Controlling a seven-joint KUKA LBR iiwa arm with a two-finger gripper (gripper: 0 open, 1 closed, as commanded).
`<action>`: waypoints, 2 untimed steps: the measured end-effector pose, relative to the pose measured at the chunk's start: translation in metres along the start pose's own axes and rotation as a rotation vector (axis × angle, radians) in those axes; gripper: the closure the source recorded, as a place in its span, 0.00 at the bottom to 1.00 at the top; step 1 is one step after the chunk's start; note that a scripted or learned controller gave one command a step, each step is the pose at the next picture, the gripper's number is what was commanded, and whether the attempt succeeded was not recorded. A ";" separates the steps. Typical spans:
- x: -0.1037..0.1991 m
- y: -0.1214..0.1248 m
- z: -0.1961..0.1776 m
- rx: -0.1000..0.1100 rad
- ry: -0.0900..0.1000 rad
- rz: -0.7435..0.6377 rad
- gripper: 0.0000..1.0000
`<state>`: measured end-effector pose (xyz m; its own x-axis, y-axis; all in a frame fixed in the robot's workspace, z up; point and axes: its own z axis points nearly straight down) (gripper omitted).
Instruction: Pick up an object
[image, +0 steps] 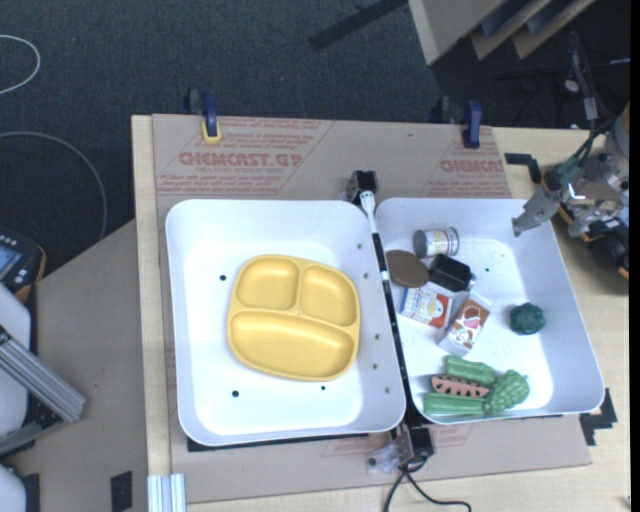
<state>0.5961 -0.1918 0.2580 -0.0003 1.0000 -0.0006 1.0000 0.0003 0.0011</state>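
The right bin holds several small things. A small tin lies on its side near the back, beside a brown disc and a black block. Two red and white packets lie in the middle. A dark green ball rests alone at the right. Green toy vegetables and a leafy green piece lie along the front wall. My gripper hangs over the bin's back right corner, apart from every object, with nothing visibly in it.
The left bin holds a yellow divided plate. The bins meet along a ridge. Blue clamps pin the cardboard base at the back. Cables and arm hardware crowd the right edge.
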 end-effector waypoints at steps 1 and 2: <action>0.056 -0.037 -0.099 -0.010 0.000 -0.006 0.00; 0.147 -0.087 -0.007 0.014 0.006 -0.008 0.00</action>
<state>0.5094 -0.0448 0.2647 -0.0086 0.9999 0.0055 0.9999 0.0087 -0.0128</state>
